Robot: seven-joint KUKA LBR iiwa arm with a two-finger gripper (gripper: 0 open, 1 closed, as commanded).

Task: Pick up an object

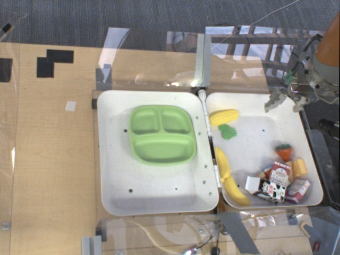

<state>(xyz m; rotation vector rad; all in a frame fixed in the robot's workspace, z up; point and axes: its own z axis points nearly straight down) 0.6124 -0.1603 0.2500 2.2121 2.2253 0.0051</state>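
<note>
yellow corn [223, 116] lies in the right bin [255, 137], well left of the spread, unladen tool [285, 103].

I work in a robotics lab, not a home. My bench is a pale wooden tabletop [48, 158] fenced by clear acrylic panels [154, 62] on metal brackets, with black square marker patches [53, 61] stuck on it. Two shallow white plastic bins [114, 195] sit fixed side by side, grey carpet [133, 7] lies beyond, and a thin cable [276, 9] trails across it.
</note>
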